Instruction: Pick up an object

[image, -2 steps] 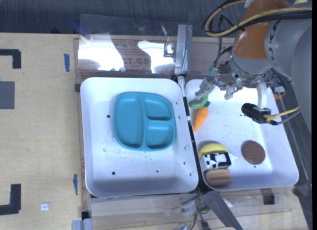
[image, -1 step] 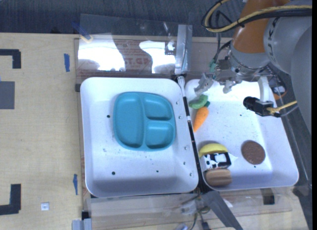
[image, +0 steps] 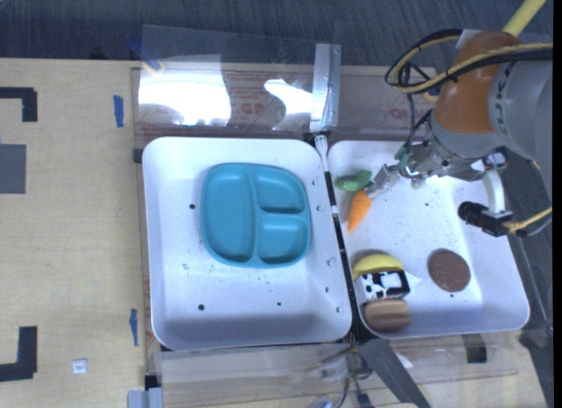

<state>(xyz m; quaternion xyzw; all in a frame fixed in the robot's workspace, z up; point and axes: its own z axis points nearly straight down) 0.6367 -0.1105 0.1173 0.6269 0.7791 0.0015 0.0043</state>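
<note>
Arm enters from the right, gripper [image: 384,178] low over the far-left part of the right bin [image: 492,301]. Can't tell if the claw is spread or closed. Its tip sits just beside the carrot's green top; carrot [image: 357,207] lies against the bin's left wall, orange body pointing near. Nothing visibly between the claw tips. Near-left corner: yellow toy [image: 376,263], black-and-white block [image: 385,285], tan wooden piece [image: 387,313] stacked close together. Brown disc [image: 449,270] right of them. Left bin [image: 167,248] holds a blue divided plate [image: 255,213].
</note>
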